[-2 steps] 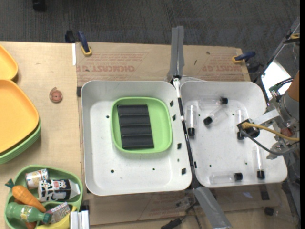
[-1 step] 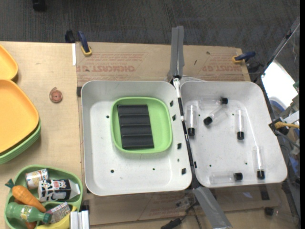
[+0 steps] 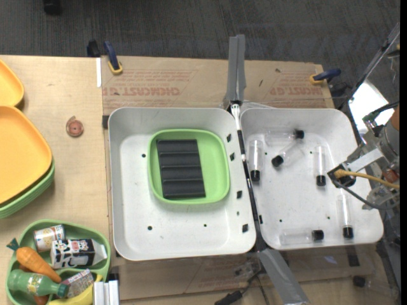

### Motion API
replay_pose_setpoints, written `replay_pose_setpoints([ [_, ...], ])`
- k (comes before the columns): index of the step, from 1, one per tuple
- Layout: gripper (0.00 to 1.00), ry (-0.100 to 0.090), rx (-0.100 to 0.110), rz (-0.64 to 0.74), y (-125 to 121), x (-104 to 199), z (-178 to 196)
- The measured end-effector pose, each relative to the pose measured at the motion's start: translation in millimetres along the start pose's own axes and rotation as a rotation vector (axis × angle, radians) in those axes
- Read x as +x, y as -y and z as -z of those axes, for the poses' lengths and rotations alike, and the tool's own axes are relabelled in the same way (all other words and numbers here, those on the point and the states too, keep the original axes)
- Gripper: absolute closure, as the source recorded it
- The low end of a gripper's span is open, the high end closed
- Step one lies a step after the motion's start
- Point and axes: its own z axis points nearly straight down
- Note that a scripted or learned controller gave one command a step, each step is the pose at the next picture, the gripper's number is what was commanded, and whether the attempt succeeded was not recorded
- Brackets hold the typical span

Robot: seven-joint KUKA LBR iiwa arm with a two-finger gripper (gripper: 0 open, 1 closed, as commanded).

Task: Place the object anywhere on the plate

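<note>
Green plate (image 3: pixel 218 170) with black block (image 3: pixel 181 168) in left bin (image 3: pixel 127 189)

Lighting even and bright, from overhead. The two white bins (image 3: pixel 184 240) show near-white floors with little glare. Shadows soft and short: a faint one inside the plate (image 3: pixel 219 170) rim, another along the divider between the bins. Clear tubes (image 3: pixel 321 164) right of the plate read faintly against the white, caps sharp. Focus adequate throughout; slight softness and grain. Floor beyond the table (image 3: pixel 76 94) darker.
</note>
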Motion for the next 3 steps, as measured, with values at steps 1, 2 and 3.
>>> replay_pose_setpoints([
  [1,0.0,-0.001,-0.002,0.203,-51.9,-18.8,17.1],
  [2,0.0,0.0,0.0,0.104,-10.9,-3.8,-12.6],
  [3,0.0,0.0,-0.001,0.055,-66.1,-24.0,9.2],
])
